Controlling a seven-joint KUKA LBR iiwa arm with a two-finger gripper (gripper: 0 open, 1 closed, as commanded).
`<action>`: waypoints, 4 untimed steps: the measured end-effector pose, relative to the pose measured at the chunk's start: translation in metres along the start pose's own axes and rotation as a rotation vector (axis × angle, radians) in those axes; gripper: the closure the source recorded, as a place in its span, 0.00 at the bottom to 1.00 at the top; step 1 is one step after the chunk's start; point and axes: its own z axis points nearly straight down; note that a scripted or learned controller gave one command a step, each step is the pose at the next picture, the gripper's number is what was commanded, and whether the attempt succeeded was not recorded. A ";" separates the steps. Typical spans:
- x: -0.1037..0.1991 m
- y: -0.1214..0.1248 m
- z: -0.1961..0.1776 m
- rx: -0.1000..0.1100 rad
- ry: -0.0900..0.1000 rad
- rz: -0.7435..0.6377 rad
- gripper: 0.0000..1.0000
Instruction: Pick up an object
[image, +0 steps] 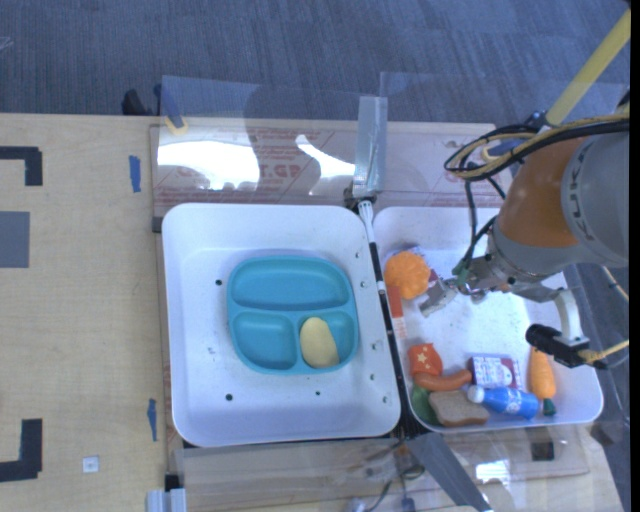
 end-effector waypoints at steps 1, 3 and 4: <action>-0.056 0.070 0.019 -0.010 -0.002 0.146 0.00; -0.015 0.047 0.019 -0.010 -0.002 0.029 0.00; -0.032 0.062 -0.013 -0.012 -0.002 0.273 0.00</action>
